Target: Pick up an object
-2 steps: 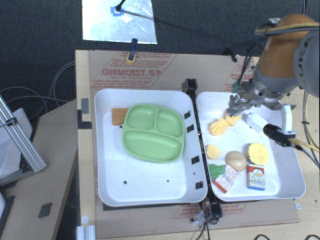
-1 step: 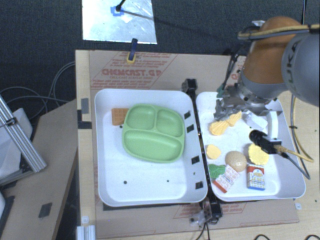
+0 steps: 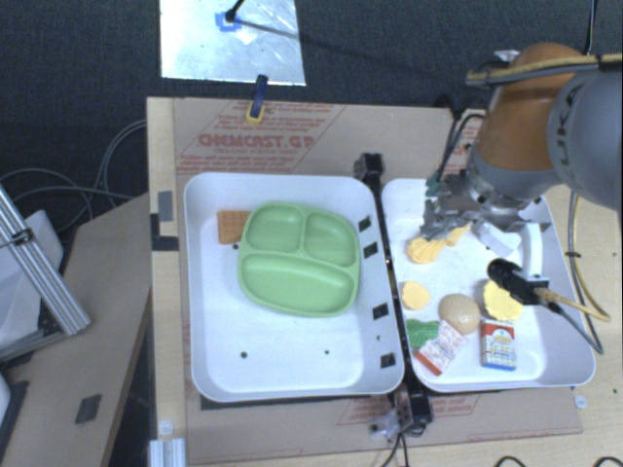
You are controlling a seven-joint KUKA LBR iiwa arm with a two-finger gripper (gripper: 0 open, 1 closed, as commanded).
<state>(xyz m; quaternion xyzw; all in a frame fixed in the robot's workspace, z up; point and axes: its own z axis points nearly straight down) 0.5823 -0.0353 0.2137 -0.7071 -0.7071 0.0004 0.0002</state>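
Item: pale yellow banana-shaped plastic toy (image 3: 426, 249), lying in the right shallow white bin (image 3: 569, 358), directly under the claw (image 3: 446, 220). Claw state: cannot be told. Risk: a glancing grip, since the curved toy may be pushed aside.

A yellow banana-shaped toy (image 3: 429, 248) is seen in the right bin (image 3: 569, 358), lying near its upper left part, tilted on a slant. Its upper end is covered by the gripper (image 3: 444, 224) just above it; whether it is actually held cannot be told from this angle.
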